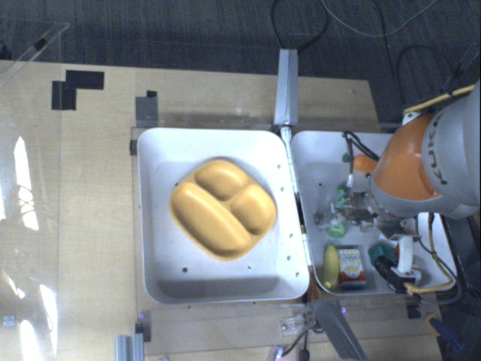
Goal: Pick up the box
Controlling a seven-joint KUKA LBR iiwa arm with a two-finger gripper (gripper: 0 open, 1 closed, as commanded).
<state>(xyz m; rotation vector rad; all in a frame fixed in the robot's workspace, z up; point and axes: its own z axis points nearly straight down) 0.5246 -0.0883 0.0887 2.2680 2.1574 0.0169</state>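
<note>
The box (351, 266) is small, with a red and yellow top and a blue end. It lies flat near the front wall of the right bin (319, 164). The gripper (347, 220) hangs low in that bin, just behind the box, at the end of the grey and orange arm (421, 164). Nothing shows between the gripper and the box.
A yellow oblong item (331, 265) lies against the box's left side. A small green object (342, 198) sits behind the gripper and a dark teal item (383, 253) lies right of the box. The left bin (150, 201) holds a big yellow bread-like lump (222, 207).
</note>
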